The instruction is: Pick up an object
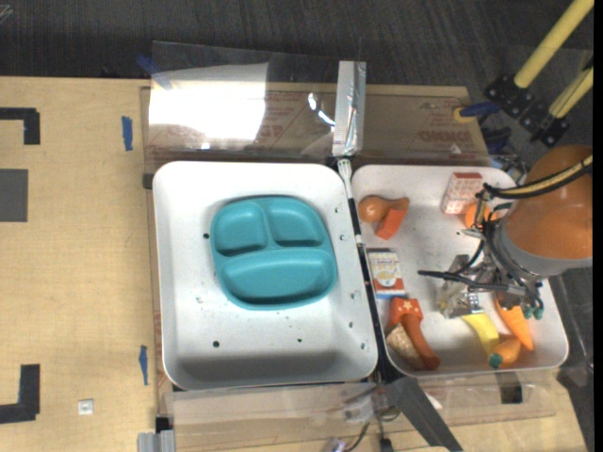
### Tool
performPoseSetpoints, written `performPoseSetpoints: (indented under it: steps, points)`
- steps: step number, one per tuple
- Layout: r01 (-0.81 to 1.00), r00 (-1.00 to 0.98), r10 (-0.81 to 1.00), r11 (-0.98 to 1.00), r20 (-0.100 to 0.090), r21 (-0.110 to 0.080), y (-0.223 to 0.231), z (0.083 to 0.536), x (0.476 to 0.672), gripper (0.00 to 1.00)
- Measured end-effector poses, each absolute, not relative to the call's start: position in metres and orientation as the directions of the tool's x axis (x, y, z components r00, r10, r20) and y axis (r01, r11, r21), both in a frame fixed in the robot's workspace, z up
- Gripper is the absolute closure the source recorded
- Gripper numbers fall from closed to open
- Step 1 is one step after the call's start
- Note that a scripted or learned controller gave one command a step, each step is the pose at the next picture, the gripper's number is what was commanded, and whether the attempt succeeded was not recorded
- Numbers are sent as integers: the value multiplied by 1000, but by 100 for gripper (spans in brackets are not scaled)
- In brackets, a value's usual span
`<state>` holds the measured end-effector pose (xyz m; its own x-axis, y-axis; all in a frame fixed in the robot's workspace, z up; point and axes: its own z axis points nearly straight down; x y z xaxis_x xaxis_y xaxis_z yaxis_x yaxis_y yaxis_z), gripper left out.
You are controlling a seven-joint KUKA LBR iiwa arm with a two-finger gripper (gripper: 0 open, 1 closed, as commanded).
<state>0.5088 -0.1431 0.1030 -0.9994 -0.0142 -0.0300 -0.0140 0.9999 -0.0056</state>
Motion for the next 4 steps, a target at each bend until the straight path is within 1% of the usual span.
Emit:
performPoseSetpoints:
  steps: [1,2,3,4]
  points:
    - [-14,-999,-14,1000,-28,-5,-143,102,508,0]
    - [57,-998,57,998,-13,-1,-167,89,573,0]
    - [99,-995,99,995,-11,-1,-177,89,502,0]
    - [98,-995,98,995,-16,-2,-170,90,484,0]
